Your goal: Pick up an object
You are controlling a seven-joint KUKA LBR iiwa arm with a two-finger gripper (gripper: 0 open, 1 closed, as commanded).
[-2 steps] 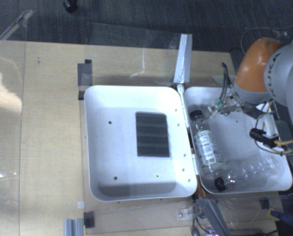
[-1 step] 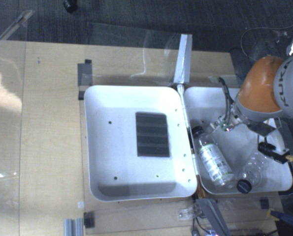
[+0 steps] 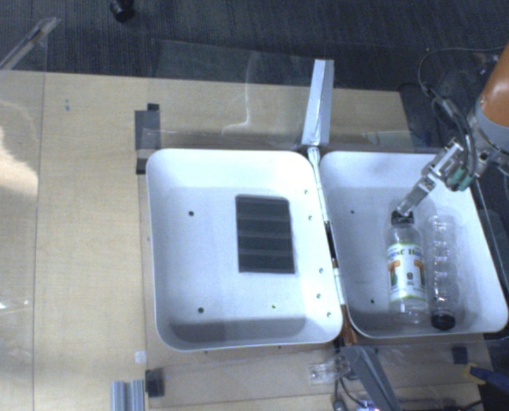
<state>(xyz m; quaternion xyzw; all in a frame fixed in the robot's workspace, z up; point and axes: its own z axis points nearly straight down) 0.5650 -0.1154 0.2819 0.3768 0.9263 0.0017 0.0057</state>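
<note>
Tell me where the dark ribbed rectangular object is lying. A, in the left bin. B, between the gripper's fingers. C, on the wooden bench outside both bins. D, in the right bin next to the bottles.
A: the dark ribbed rectangle lies flat near the middle of the left bin, while the labelled bottle and the clear bottle lie in the right bin, by the gripper.

A pale wooden table carries two shallow white bins touching side by side. The left bin sits near the middle, the right bin by the table's right edge.
</note>
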